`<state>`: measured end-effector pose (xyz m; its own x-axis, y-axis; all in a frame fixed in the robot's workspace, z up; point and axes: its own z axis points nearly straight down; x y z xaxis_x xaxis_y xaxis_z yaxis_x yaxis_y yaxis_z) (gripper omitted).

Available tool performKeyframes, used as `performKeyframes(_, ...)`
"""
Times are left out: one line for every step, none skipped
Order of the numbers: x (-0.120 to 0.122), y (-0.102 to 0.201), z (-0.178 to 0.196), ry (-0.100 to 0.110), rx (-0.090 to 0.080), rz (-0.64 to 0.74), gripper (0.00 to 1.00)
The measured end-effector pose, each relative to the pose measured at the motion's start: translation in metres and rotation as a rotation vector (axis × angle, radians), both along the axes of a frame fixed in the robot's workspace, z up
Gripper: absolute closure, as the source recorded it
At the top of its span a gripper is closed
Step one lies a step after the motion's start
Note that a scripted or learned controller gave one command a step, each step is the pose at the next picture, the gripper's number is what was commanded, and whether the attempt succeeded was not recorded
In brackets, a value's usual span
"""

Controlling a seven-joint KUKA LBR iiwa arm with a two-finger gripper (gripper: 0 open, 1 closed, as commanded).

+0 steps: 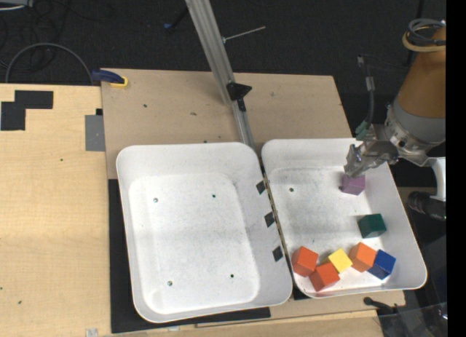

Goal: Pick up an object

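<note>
The end effector (356,169) hangs over the far right part of the right bin (320,155), directly above a small purple block (353,185), with its tip touching or just short of the block's top edge; from this slanted view I cannot tell whether it is spread or pressed together, and nothing shows the block gripped. The purple block sits alone on the bin floor, well apart from the others, which makes it the likely target. Toward the near right, a dark green block (371,224) stands by itself, and along the near rim lies a tight cluster: two orange-red blocks (306,260) (325,275), a yellow block (340,260), an orange block (362,255) and a blue block (383,263), several touching each other. The left bin (145,161) lies beside the right one on the wooden desk (175,110), and a slanted aluminium rail (215,52) rises behind them. The purple block looks like a rigid cube, probably light wood or plastic, with flat, smooth faces, so it should neither deform nor break, but could slip or skid on the bin floor if pinched off-centre. The sound grasp is on two opposite side faces, squarely, low enough to catch the middle of the block.
</note>
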<state>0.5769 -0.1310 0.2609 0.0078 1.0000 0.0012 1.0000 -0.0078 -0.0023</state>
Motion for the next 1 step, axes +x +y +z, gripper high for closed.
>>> performKeyframes(0.0146, 0.1366, -0.0677, 0.006, 0.003, 0.015, 1.0)
